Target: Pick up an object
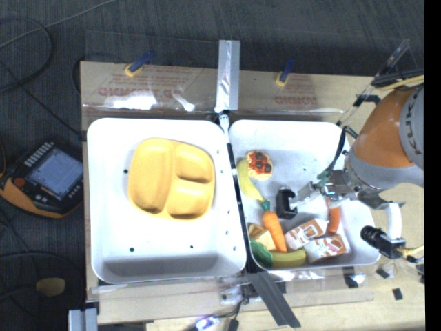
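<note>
Nearest the camera, along the front wall of the right bin point(289, 133), the toys lie packed together: a banana point(286, 257) against the wall, a green piece point(260, 252) touching its left end, and two small printed cartons point(315, 238) just right of it. An orange carrot point(275, 230) slants up from the banana toward the middle of that bin, and a second, smaller carrot point(334, 220) stands just beyond the cartons. Any of these could serve as the object to pick up; none is lifted yet.

Just beyond the first carrot's top sits the gripper point(286, 203), its dark tip low over the bin floor. I cannot tell how far apart the fingers stand, and nothing shows between them, so I would not call anything held.

The main risk, as I judge it, is crowding. The tip is so near the carrot and the cartons that a closing stroke could catch an edge, nudge the carrot aside, or pinch two things at once. The carrot's tapered, smooth shape may also slip out on lifting.

Farther back in the right bin, a yellow corn-like piece point(246, 183) lies by the divider, and a round red-spotted toy point(259, 162) lies beyond it, both well apart from the tip. Left of the right bin, a yellow tray point(171, 178) rests in the other bin point(110, 254) on the worktop point(324, 92).
</note>
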{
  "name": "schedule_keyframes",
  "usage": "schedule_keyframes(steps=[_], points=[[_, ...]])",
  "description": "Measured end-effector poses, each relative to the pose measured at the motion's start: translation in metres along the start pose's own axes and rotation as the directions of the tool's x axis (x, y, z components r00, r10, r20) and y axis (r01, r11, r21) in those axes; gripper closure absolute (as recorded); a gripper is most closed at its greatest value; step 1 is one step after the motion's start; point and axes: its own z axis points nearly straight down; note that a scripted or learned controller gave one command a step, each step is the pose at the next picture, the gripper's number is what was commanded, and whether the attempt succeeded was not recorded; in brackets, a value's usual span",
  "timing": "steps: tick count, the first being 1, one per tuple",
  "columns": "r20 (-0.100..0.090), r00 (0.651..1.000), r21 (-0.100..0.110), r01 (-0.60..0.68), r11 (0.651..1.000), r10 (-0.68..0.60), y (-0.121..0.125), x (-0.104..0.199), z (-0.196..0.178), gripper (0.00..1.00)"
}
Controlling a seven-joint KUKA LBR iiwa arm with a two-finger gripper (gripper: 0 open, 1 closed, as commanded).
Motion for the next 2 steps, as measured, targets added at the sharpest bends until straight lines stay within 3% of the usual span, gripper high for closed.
schedule_keyframes(steps=[1, 2], points=[[0.003, 0.993, -0.010, 0.119, 0.993, -0.119, 0.026, 0.032, 0.063, 0.00], [0.002, 0.993, -0.014, 0.121, 0.993, -0.121, 0.028, 0.034, 0.053, 1.00]])
